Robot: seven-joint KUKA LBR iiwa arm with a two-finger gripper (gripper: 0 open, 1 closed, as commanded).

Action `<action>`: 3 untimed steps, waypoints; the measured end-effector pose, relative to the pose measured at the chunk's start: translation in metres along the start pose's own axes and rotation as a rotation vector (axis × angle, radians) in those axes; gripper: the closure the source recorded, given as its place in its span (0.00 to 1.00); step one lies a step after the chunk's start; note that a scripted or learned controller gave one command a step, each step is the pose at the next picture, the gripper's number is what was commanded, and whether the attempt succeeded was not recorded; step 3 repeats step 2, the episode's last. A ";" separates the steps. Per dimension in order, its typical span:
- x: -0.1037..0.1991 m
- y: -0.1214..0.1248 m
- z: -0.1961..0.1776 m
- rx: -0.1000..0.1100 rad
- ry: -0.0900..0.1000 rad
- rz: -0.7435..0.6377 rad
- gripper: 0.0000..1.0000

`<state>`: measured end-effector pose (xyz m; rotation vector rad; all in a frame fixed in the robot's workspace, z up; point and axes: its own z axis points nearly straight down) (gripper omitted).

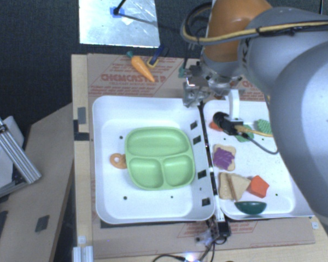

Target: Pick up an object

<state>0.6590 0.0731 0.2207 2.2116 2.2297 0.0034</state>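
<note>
Hovering above the right bin (287, 201), my gripper (194, 94) carries nothing visible (clench state I cannot tell); pickup not yet done, purple toy (224, 157) untouched.

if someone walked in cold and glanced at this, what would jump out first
Most likely the big grey arm with its orange band, reaching in from the right over the top edge of the bins. Next, the green divided tray in the middle of the left bin, with a small pretzel beside it. Then the right bin's clutter: a purple-jam toast, an orange block, and a toy carrot outside on the cardboard.
</note>
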 end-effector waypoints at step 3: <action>-0.013 -0.006 0.006 0.000 -0.001 0.005 1.00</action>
